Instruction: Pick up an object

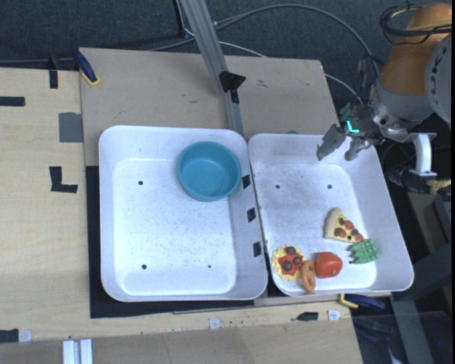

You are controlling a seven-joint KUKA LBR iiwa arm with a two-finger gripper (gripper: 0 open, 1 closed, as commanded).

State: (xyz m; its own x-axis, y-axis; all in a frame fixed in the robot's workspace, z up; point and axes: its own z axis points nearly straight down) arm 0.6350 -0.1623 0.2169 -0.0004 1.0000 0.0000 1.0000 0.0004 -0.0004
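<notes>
Your tool (337,149) over the right bin's (394,226) upper rim, fingers spread apart, gripping nothing, pizza slice (341,225) well below it

Right bin (288,196) upper part: bare, you pass freely.
Lower right: toy food cluster (326,255) blocks you.

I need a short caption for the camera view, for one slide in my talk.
Pincer hovering, holding nothing, over the right bin with toy food; blue bowl in the left bin.
</notes>
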